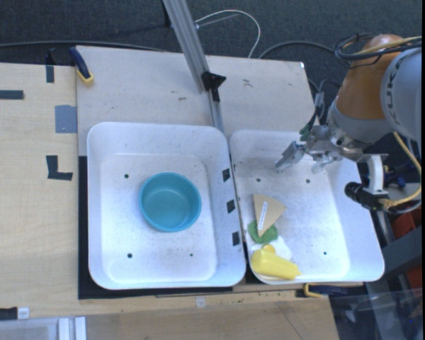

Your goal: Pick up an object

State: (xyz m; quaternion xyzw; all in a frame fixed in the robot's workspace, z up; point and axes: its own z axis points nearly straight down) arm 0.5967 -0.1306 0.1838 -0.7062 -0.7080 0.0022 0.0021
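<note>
a yellow banana-shaped toy (273, 263) lies at the near edge of the right bin (354, 261), its long axis running left to right, narrower end pointing right. just behind it sit a green piece (256, 231) and a tan wedge (265, 213) whose tip points away from the camera. the left bin (106, 147) holds an upright blue bowl (171, 201). the gripper (297, 154) hovers over the right bin's far half, fingers spread, nothing between them.
</note>
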